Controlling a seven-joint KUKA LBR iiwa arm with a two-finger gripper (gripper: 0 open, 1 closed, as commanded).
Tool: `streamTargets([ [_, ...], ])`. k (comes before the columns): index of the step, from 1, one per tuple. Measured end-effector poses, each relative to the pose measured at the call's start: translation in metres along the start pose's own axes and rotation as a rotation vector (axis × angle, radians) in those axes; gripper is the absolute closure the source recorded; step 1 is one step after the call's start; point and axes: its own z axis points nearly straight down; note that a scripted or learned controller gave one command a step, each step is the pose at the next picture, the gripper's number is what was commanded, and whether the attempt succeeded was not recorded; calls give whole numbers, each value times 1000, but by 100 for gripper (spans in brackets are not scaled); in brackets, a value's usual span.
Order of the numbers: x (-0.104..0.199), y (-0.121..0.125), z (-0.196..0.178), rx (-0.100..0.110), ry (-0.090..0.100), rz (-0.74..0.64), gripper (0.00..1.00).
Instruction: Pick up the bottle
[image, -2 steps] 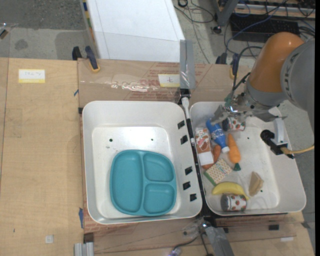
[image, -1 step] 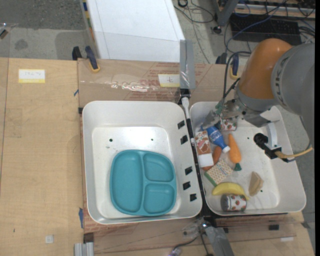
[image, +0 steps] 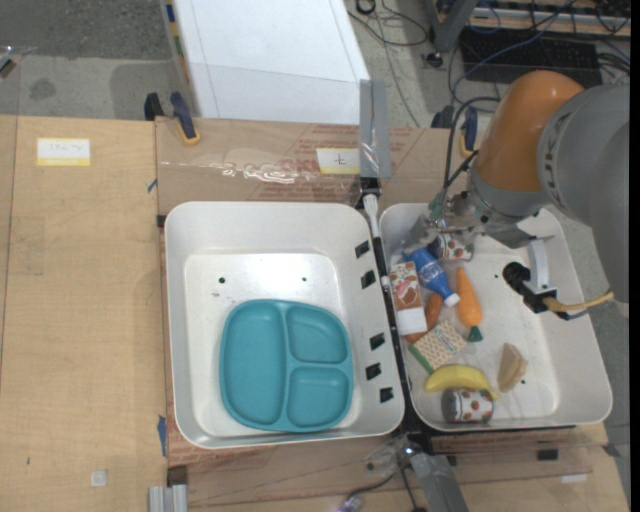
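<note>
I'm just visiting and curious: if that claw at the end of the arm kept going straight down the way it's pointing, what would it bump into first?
Probably the blue bottle. The gripper hangs over the right bin just above the bottle's upper end, though a small red-and-white packet lies close beside it, and depth is hard to judge here.

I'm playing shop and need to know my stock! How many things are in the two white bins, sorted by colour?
Teal: 1, the divided plate
Blue: 1, the bottle
Orange: 1, the carrot
Yellow: 1, the banana
Tan: 1, the bread piece
Red-and-white printed: 3, the carton, the can, the small box
Checked: 1, the cracker
Total: 9
</note>
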Motion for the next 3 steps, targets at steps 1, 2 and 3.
streamTargets([
  [1,-5,-3,0,0,1,-285,0],
  [2,-3,1,-15,-13,5,-284,100],
  [3,-2,-79,-15,15,19,-591,100],
])
